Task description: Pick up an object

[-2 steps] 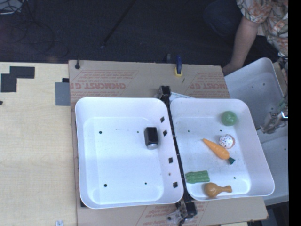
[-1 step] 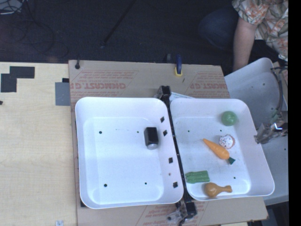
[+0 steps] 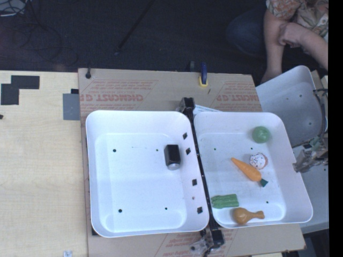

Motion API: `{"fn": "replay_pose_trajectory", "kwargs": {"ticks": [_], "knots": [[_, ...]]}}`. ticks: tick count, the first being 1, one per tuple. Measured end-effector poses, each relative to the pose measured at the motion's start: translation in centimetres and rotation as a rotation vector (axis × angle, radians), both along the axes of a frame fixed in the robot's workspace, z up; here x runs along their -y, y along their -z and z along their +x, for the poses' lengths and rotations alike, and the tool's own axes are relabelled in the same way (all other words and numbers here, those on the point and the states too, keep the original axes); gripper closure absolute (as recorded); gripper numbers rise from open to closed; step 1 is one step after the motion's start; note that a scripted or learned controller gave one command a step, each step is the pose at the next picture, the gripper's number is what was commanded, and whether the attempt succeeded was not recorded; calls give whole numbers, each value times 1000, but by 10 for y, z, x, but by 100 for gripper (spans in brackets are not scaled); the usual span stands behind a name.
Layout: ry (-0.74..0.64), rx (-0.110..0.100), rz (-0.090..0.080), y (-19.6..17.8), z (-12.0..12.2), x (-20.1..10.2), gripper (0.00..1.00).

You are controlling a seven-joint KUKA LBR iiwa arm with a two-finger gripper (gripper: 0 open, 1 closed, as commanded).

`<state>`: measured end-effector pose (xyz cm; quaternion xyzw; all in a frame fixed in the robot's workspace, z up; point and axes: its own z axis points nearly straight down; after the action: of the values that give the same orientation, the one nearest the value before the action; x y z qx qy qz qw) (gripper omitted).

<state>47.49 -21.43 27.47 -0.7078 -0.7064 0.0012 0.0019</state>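
Carrot (image 3: 248,171) lies diagonally, green tip toward lower right.

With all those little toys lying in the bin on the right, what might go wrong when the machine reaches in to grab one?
The carrot lies right beside the speckled white ball, so reaching for one may nudge or catch the other. The green ball is round and could roll away when touched. The green block and the orange gourd-shaped toy sit near the right bin's front wall, leaving little room to close around them.
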Motion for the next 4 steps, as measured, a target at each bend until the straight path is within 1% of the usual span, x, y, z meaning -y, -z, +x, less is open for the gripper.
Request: {"fn": "replay_pose_trajectory", "kwargs": {"ticks": [1,2,3,4], "knots": [[-2,3,-1,-12,3,0,100],[-3,7,-2,-49,28,-1,100],[0,-1,1,-14,-1,-1,100],[-4,7,-2,-50,32,-1,100]]}}
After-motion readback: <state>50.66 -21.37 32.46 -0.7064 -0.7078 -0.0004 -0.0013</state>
